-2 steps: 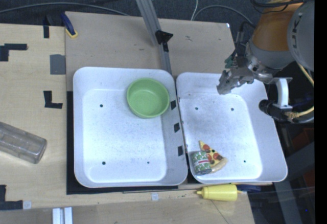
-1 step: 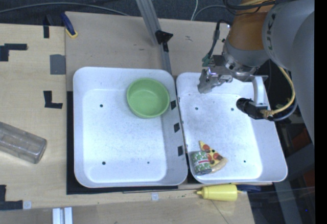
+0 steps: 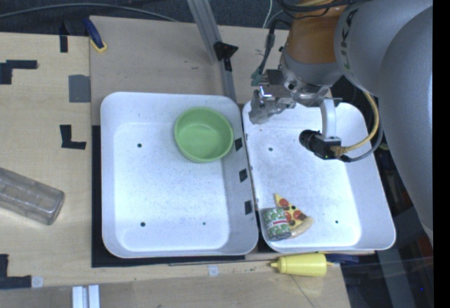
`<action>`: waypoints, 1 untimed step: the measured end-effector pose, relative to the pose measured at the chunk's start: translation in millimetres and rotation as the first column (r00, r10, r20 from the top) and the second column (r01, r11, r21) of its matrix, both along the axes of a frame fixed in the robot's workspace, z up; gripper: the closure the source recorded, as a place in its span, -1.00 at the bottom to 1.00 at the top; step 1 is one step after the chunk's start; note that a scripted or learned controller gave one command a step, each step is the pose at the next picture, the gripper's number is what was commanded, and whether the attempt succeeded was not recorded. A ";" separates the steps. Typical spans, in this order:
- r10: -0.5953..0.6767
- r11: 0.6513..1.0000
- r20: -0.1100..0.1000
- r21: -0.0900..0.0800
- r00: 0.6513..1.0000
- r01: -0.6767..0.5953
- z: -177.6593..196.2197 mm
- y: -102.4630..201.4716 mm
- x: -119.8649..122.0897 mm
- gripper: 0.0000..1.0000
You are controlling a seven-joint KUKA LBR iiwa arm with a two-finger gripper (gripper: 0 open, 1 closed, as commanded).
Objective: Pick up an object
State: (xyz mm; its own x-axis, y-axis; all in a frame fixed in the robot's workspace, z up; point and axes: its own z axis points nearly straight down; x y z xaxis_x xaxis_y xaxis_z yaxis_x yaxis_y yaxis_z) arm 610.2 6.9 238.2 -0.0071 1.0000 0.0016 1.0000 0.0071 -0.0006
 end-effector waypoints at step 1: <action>-0.001 1.000 -0.002 -0.001 1.000 0.001 -15.9 51.4 5.5 1.00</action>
